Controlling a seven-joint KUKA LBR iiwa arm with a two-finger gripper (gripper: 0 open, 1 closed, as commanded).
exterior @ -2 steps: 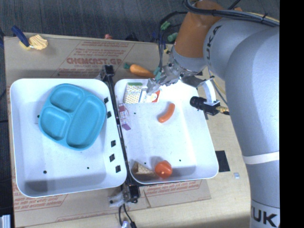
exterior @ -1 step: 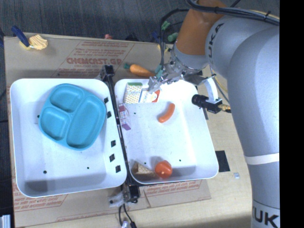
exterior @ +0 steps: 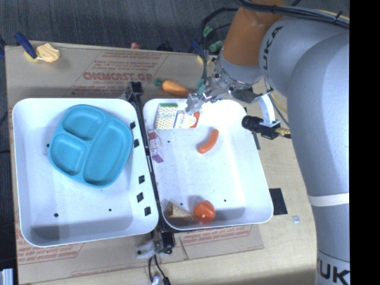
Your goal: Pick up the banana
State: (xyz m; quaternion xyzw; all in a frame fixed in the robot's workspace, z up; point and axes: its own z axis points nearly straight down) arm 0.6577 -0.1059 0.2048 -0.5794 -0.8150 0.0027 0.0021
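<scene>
Notably, the jaws [exterior: 196, 101], aperture indiscernible, hover over the small white-and-green carton [exterior: 168, 117] in the right white bin [exterior: 252, 177], risking a wrong-object grasp, since no banana is identifiable.

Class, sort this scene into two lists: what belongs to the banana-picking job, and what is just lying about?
Job in hand:
gripper, at the right bin's far end

Lying about:
blue divided plate, left bin
orange sausage
red tomato
small box
carrot, outside the bins
</scene>
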